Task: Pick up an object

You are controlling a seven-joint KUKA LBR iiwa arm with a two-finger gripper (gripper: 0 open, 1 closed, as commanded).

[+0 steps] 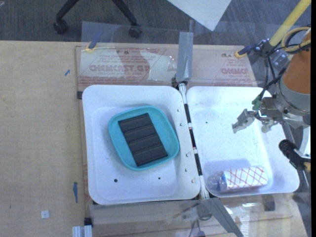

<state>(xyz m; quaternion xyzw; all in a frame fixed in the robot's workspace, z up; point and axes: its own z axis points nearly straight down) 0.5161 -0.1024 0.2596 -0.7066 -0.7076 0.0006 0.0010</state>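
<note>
Both bins (98, 132) look like matt white plastic, a bit speckled. The teal tray (116, 137) is smooth plastic with a slight sheen, and the dark ridged block (143, 139) on it looks matt, rubbery maybe. The bottle (239, 178) is clear glossy plastic with a red-checked label. Desk (37, 132) looks like pale matt wood.

Teal plate (120, 147) under a dark grey ribbed block (142, 139), frame centre-left; red-and-white checked bottle (242, 178), lower right; white bins (94, 132).
</note>
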